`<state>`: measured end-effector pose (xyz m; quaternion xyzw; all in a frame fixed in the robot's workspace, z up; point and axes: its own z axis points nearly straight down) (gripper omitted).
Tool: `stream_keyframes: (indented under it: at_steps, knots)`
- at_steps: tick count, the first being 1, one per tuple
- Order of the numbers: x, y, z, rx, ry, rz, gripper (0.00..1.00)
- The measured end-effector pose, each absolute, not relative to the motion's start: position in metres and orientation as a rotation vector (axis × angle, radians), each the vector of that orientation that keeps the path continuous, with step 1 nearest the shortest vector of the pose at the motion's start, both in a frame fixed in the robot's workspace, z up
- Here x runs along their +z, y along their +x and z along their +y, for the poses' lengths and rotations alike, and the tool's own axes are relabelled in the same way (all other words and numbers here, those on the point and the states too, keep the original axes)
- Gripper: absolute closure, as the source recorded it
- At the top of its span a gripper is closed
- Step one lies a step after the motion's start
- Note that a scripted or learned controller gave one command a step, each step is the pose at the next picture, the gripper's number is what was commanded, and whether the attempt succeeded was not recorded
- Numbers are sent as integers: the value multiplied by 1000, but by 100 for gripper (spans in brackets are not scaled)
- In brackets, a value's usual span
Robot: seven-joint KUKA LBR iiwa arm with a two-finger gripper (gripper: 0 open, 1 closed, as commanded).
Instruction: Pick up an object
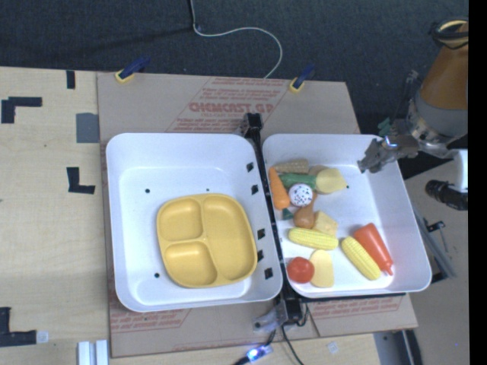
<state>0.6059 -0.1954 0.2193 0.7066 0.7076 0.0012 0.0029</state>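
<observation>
The pale yellow rounded plastic toy food (329,180), lying in the right-hand shallow white bin (403,226) among other toy foods, sits just left of the dark two-finger gripper (373,158) at the bin's upper right rim, its opening too blurred to tell.

two bins (122,204), one yellow tray (205,238)

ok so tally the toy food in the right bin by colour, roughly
In the right bin, as far as the view lets me tell:
yellow: 5, e.g. corn
orange or red: 3, e.g. tomato
brown or tan: 2, e.g. bread piece
green: 1
white speckled: 1
Total: 12
</observation>
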Motion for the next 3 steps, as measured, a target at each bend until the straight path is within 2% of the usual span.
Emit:
stream_keyframes:
  at_steps: [1, 3]
  knots:
    - [225, 606, -195, 0, 2220, 2223, 100]
    - [209, 584, -80, -2, 2217, 2232, 100]
